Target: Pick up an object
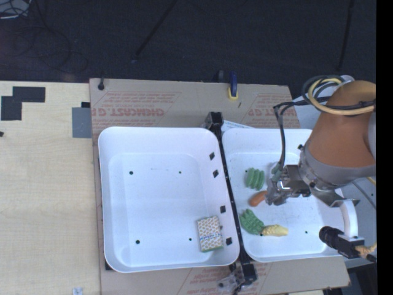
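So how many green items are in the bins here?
2, both in the right bin: one green piece by the gripper, another nearer the front. The arm may hide more.

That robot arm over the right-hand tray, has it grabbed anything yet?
Not visibly. The gripper is low in the right bin, right beside the orange toy, which lies on the floor. Gripping and lifting remain. The green pieces, corn and small box lie untouched.

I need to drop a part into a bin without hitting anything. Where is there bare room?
The left bin is bare apart from a small box near its lower right corner. The right bin is crowded: green pieces, an orange piece, a yellow piece and the gripper.
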`<state>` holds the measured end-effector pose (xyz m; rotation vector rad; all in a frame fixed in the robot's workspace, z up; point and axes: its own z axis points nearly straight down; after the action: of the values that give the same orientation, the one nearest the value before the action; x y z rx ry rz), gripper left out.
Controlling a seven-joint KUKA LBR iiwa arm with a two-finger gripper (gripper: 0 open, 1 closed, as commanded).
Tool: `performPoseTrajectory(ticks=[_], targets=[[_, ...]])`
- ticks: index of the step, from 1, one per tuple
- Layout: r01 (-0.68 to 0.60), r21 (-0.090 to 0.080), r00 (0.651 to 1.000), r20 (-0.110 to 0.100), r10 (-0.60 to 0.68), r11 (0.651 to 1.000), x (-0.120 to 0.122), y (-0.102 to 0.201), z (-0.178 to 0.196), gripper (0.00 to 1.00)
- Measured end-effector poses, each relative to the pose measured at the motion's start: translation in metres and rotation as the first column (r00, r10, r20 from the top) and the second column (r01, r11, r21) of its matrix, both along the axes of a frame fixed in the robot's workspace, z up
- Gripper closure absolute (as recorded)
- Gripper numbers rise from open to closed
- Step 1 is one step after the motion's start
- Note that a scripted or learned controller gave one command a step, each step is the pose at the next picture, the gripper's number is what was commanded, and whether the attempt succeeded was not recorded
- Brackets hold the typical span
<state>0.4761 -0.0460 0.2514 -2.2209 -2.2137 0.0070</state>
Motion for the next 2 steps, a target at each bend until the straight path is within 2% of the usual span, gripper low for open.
performPoseTrajectory(ticks=[2], targets=[[0.004,0.001,1.0,-0.005,-0.004,1.0,0.0001,-0.0015,0.0184,1.0]])
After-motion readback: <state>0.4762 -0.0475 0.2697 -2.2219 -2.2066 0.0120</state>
